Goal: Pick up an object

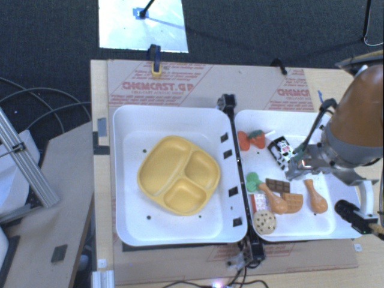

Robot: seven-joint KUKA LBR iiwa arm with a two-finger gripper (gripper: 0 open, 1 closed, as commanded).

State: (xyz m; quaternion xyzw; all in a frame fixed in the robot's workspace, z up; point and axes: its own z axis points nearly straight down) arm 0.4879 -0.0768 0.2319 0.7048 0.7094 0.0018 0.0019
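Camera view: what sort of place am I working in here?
Probably a robot lab test bench, not a kitchen. Two shallow white plastic bins sit clamped on a printed cardboard sheet; one holds a yellow divided plate, the other toy food like a plastic drumstick. Loose cables trail over dark carpet.

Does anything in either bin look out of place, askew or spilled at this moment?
Only mildly. The yellow divided plate sits rotated, its edges askew to the left bin. In the right bin the toy foods lie loosely jumbled; the drumstick rests against the waffle. Nothing looks spilled or damaged.
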